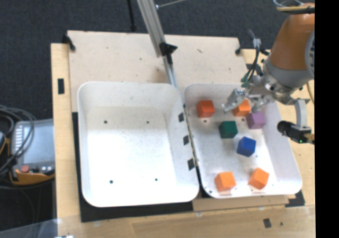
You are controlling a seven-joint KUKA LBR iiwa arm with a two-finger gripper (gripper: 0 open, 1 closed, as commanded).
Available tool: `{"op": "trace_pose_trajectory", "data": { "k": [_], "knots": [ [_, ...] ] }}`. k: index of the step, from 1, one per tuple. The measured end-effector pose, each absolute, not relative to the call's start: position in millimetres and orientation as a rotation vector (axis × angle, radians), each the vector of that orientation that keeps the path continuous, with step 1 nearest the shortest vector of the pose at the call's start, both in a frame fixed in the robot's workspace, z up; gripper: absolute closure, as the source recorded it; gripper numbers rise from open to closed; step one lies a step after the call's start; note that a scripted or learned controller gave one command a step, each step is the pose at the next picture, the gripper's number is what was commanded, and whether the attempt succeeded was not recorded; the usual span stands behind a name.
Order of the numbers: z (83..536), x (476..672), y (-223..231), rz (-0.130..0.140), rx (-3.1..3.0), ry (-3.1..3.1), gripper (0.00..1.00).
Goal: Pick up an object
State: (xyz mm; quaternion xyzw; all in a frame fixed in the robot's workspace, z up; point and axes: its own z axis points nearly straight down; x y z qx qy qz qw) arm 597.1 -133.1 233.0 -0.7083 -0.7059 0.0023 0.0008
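Note:
The right bin (pixel 283 149) holds several cubes. My gripper (pixel 244 103) hangs over its far part, fingers spread apart, open. A small orange cube (pixel 243 108) shows between the fingers, partly hidden, and I see no finger pressing on it. A purple cube (pixel 257 120) lies just right of it and below. Another orange cube (pixel 205 108) sits to the left near the bin's far left corner. Lower down are a green cube (pixel 228 129) and a blue cube (pixel 246 146). Two more orange cubes (pixel 225 181) (pixel 258 177) rest near the front wall.
The left bin (pixel 132 141) stands beside the right one, sharing a middle wall. A slanted metal rail (pixel 151 17) rises from the bench behind the bins. A grey box with cables (pixel 29 149) lies off the bench's left side.

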Motion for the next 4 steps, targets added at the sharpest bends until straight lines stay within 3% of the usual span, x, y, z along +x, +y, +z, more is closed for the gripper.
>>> {"op": "trace_pose_trajectory", "data": {
  "k": [2,3,4],
  "knots": [
    [131.6,596.3,-131.3,0.008,-2.227,-2.212,0.00],
    [145.7,598.6,-131.1,-0.006,-2.237,-2.209,1.00],
    [194.6,595.0,-123.9,-0.006,-2.222,-2.226,1.00]
  ]
}}
